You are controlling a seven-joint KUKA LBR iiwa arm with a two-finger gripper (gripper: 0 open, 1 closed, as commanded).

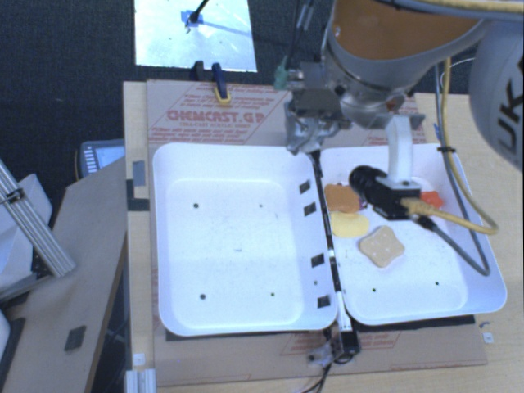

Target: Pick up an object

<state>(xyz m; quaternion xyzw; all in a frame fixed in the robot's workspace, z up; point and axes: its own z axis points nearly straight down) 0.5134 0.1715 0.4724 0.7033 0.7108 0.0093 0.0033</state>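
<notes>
The right bin (458,297) holds several small objects near its left wall. A brown-orange round piece (341,197) lies by the divider, with a flat yellow piece (350,225) just below it and a tan toast-shaped piece (381,246) lower still. A small orange-red item (431,199) peeks out further right. My gripper (305,140) hangs at the far end of the divider between the bins, above and left of these objects and apart from them. Nothing shows in its grasp.
The left bin (176,219) stands beside the right one. A black part (377,190) with a white upright piece (399,155) and a yellow cable (458,218) overhangs the right bin. A shiny plate (195,21) lies beyond the bench.
</notes>
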